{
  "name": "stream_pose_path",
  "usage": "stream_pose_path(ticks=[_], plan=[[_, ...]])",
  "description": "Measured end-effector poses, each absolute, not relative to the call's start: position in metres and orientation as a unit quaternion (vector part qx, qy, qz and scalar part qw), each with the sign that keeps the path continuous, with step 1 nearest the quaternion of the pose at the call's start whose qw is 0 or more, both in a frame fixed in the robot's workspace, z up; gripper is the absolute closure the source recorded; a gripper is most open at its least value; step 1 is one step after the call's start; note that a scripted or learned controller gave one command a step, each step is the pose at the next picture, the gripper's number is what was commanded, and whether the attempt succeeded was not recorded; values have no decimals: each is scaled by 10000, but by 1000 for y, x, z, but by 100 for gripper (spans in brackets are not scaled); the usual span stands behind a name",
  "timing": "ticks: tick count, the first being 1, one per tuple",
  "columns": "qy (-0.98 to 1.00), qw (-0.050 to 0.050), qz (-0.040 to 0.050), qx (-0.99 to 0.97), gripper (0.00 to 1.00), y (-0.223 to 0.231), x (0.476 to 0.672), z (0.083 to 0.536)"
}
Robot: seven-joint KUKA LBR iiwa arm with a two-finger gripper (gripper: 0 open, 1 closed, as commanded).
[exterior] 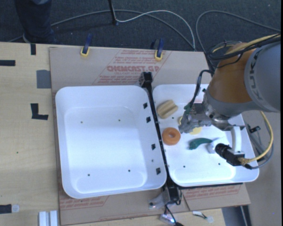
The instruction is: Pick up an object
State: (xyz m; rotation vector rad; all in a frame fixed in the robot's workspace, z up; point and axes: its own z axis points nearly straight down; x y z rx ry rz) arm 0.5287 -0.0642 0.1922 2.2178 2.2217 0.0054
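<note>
Because the grey arm with its orange band reaches in from the right, its two-finger gripper (187,124) hangs low over the right-hand shallow white bin (212,171), where all the candidate objects lie: a tan block-shaped piece (166,108), an orange ring-shaped piece (170,136) just beside the tool, and a small green curved piece (198,143). Whether the tool is open, closed or gripping cannot be told; nothing is visibly held, and the left-hand white bin (104,145) serves as the neighbouring tray.
</note>
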Motion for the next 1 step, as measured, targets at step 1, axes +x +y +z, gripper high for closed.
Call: stream_pose_path(ticks=[1], plan=[[7092,-3,4,7050,100,-3,585,188]])
